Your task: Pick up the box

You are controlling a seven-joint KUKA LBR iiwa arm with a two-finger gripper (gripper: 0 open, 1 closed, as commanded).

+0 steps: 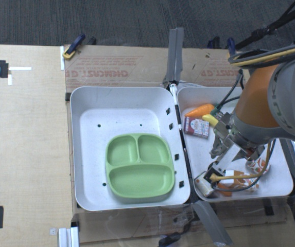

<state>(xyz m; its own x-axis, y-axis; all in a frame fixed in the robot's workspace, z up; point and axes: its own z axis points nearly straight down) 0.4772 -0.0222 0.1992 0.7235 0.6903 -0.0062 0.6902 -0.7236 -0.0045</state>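
We cannot tell whether our gripper [220, 149] is spread or pressed together. It hangs over the middle of the right bin [280, 189]. The box [196, 126], small and red, lies flat in that bin's far left part, close to its left wall, with a carrot [200, 109] just beyond it. We judge the box light, thin card that is easily crushed and a little slick, so we would pinch it gently across its shorter width.
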